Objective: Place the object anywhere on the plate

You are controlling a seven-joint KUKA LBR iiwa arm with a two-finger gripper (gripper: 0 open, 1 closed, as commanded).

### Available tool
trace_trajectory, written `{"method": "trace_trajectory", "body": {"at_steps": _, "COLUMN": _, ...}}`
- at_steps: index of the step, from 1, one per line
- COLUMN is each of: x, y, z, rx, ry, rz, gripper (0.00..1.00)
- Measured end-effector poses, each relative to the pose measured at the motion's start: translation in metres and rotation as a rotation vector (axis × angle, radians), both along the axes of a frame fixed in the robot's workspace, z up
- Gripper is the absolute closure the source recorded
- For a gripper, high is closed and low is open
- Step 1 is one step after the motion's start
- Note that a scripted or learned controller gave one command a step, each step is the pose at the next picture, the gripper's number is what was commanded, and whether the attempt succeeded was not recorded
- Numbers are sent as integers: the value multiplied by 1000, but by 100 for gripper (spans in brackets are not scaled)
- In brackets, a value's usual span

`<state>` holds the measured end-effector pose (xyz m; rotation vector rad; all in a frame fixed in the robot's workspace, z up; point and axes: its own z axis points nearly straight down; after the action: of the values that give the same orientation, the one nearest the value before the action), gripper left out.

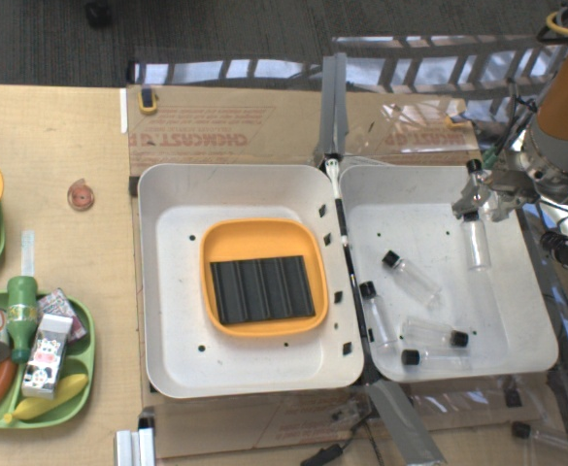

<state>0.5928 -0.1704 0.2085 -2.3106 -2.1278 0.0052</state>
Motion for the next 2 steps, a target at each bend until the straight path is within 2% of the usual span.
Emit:
{"method": "trace_trajectory", "body": {"at_steps": 1, "x": 66, "y": -25, "z": 39, "rx": -1, "ry": -2, "rz": 145, "gripper": 100}}
{"method": "trace_trajectory", "body": {"at_steps": 2, "x": 66, "y": -53, "z": 125, "rx": 0, "ry": -2, "rz": 220, "gripper": 100}}
